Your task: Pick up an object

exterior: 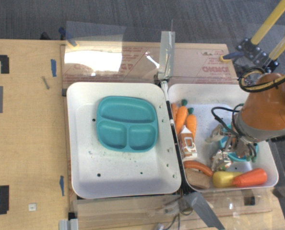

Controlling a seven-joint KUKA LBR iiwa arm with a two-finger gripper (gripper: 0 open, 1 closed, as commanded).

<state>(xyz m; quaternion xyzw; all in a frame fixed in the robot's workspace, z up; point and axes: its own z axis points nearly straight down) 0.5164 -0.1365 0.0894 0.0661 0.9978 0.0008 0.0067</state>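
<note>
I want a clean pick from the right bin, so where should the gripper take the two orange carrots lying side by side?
Probably the right-hand orange carrot, across its thick middle, coming straight down. It lies flat, green top toward the far wall, with bare floor of the right white bin on its right; the left one crowds the divider.

Faint red print on clear panel point(133, 61) behind the bins, not legible

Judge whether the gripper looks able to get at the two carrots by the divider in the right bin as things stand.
Probably yes. The carrots lie uncovered along the right bin's left wall, with bare floor between them and the gripper. The wall close beside them and the bottle touching their lower end could crowd a grasp.
</note>
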